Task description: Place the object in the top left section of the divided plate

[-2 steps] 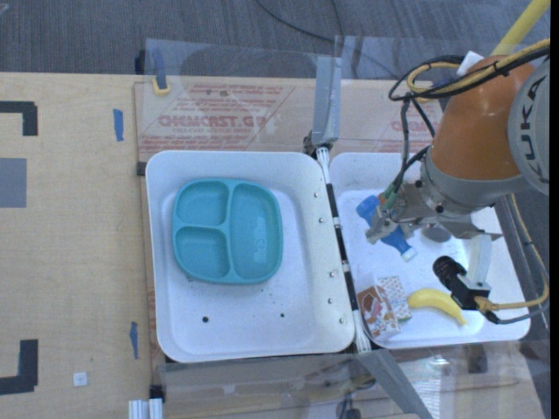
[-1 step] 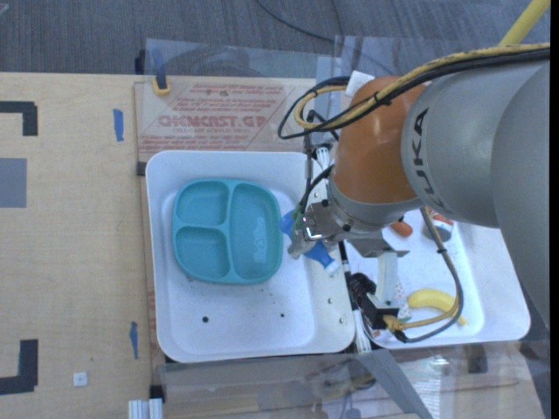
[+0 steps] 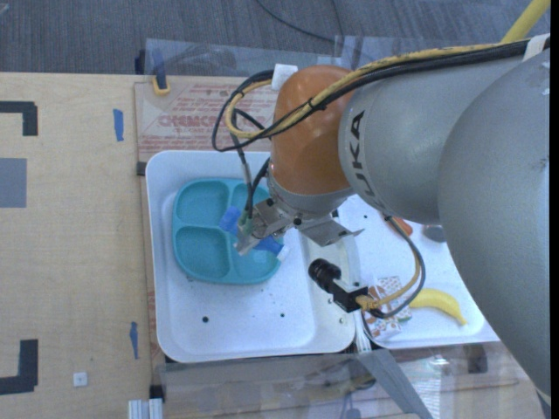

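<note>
We see one teal divided plate (image 3: 210, 234) with three sections in the left bin (image 3: 236, 330), open white floor below it. The gripper (image 3: 253, 234) sits over the plate's right rim beside a blue object (image 3: 232, 220); its grip we cannot tell. One banana (image 3: 441, 305) lies in the right bin (image 3: 384, 234).

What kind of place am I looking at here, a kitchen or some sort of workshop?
Most likely a robotics lab, not a kitchen. A big grey arm trailing cables reaches over white bins on a plywood bench, where a teal divided plate and a banana serve as practice props.
</note>
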### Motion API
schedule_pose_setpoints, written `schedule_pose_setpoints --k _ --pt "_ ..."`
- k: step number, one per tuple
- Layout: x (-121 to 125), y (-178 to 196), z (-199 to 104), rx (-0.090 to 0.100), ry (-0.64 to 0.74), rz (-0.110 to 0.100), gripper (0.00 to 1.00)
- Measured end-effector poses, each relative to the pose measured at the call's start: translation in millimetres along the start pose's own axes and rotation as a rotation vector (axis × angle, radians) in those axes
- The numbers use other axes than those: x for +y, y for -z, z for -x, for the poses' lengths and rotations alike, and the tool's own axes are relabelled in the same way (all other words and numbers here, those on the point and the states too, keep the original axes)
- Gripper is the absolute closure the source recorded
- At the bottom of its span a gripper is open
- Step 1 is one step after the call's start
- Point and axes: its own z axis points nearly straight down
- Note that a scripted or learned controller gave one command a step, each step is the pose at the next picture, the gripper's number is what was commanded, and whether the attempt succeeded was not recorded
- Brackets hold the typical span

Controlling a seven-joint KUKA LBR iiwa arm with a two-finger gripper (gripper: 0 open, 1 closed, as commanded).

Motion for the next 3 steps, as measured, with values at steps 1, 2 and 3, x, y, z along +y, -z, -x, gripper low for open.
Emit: schedule_pose_setpoints --k 1,2,3 --pt "11.7 -20.5 -30.4 0.001 -0.165 -0.003 1.0" --pt "21.5 55.3 -37.0 0.0 -0.169 -0.002 1.0" --pt "21.5 55.1 -37.6 0.0 -0.168 -0.002 0.0"
